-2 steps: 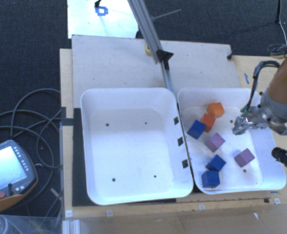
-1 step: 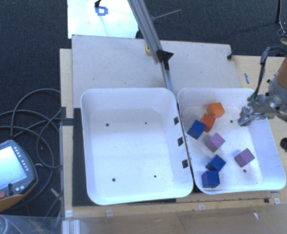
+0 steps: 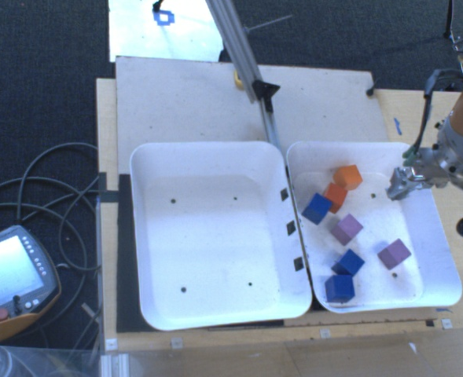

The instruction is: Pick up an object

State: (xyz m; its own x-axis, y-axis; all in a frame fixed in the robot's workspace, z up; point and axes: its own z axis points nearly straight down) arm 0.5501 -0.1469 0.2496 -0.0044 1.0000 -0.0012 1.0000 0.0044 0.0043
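Observation:
The right bin holds several small cubes. An orange cube lies at the back, with a darker orange one touching it in front. A blue cube sits beside those, toward the bin's left wall. Further forward are a purple cube, two blue cubes and a second purple cube. My gripper hangs over the back right part of this bin, to the right of the orange cube and apart from every cube. I see nothing held in it.
The left bin stands next to the right one, sharing a divider with black tabs. A slanted metal pole crosses the back of the bench. A teach pendant and cables lie off the bench to the left.

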